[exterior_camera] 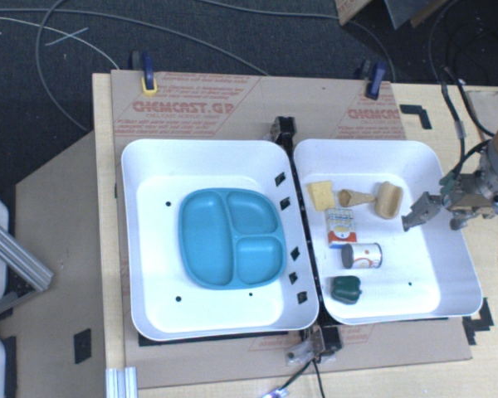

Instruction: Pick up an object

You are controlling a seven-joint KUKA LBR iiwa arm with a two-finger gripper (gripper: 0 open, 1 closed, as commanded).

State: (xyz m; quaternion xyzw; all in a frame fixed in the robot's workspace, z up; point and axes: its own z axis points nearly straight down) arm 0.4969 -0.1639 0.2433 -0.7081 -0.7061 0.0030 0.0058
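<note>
The right bin (423,280) holds several small objects. A yellow block (320,195) lies near its left wall, with a tan wooden piece (380,198) just to the right. Below them are a small printed packet (340,225), a white and red can (362,256) lying on its side, and a dark green pepper-like toy (345,288). My gripper (423,210) hangs over the right part of this bin, a little right of the wooden piece and apart from every object. Nothing shows in its grasp.
The left bin (149,222) contains a blue divided plate (231,237). A black divider (292,214) runs between the bins. Clamps (149,71) hold the board at the back. Cables trail over the dark floor behind the bench.
</note>
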